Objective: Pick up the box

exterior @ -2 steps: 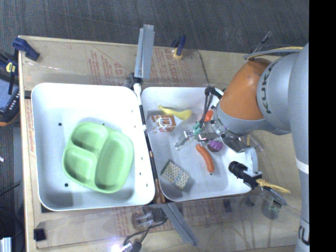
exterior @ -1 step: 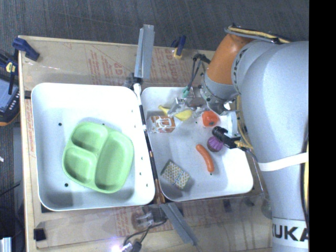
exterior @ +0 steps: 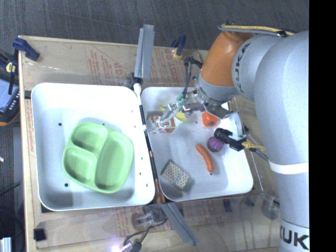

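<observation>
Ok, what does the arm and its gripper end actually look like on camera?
The arm is bulky, rounded and light grey, with an orange band above the wrist and dark KUKA lettering on the casing. A white stripe rings its lower section. The gripper is a small metallic assembly with thin cables, including a green one, running along it.

arm bent, claw [exterior: 170,112] reaching left.

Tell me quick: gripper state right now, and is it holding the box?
Gripper: over the box in the right bin; open or closed cannot be told, and no hold shows.
</observation>
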Controlling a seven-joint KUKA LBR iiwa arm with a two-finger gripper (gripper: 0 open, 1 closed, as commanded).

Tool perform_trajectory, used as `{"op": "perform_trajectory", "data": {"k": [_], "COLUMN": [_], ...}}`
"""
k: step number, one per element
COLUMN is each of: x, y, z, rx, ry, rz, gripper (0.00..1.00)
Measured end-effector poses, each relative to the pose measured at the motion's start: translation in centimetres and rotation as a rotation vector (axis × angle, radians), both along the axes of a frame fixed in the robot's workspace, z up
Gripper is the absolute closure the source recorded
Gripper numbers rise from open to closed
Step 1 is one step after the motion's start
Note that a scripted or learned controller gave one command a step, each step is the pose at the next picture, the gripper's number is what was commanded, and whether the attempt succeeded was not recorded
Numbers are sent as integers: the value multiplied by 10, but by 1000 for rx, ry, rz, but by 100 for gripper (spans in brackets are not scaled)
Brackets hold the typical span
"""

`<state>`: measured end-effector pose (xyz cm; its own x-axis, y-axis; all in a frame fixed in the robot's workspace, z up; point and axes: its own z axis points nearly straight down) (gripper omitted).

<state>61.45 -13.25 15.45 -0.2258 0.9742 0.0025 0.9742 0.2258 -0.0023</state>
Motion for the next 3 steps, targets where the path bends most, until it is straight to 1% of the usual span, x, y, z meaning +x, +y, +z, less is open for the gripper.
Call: {"op": "perform_trajectory", "data": {"k": [1, 2, 3], "x": [-43, 10, 9], "y": [24, 8, 10], "z": [-56, -63, -53], "rx": [-13, -2, 1], "ry": [-8, -1, 5], "rz": [-13, -125, -119], "gripper": [0, 0, 100]}}
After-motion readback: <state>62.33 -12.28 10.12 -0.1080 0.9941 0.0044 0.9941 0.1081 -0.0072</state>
